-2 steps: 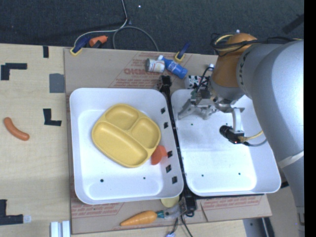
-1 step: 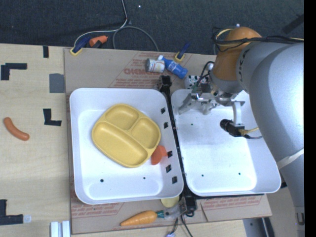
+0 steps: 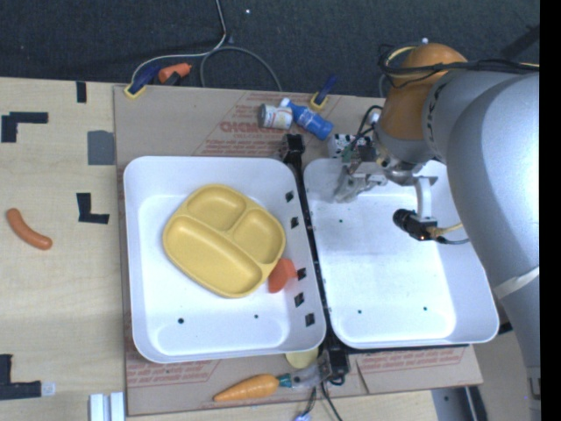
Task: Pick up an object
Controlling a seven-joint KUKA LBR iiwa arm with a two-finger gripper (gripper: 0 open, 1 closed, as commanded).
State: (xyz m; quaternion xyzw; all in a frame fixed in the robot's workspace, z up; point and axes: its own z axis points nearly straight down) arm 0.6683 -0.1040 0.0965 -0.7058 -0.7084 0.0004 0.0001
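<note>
A yellow divided plate (image 3: 223, 238) lies in the left bin (image 3: 145, 200). A small orange-red piece (image 3: 280, 276) rests against the plate's right edge. My gripper (image 3: 351, 181) hangs low over the far left corner of the right bin (image 3: 394, 314), beneath the grey arm with its orange band (image 3: 419, 95). I see nothing held in it.
Outside the bins, a white and blue bottle (image 3: 296, 117) lies on the cardboard behind them. A toy carrot (image 3: 248, 388) lies in front, and a sausage-like piece (image 3: 28, 229) lies far left on the bench. Black clips (image 3: 302, 274) run along the wall shared by the bins.
</note>
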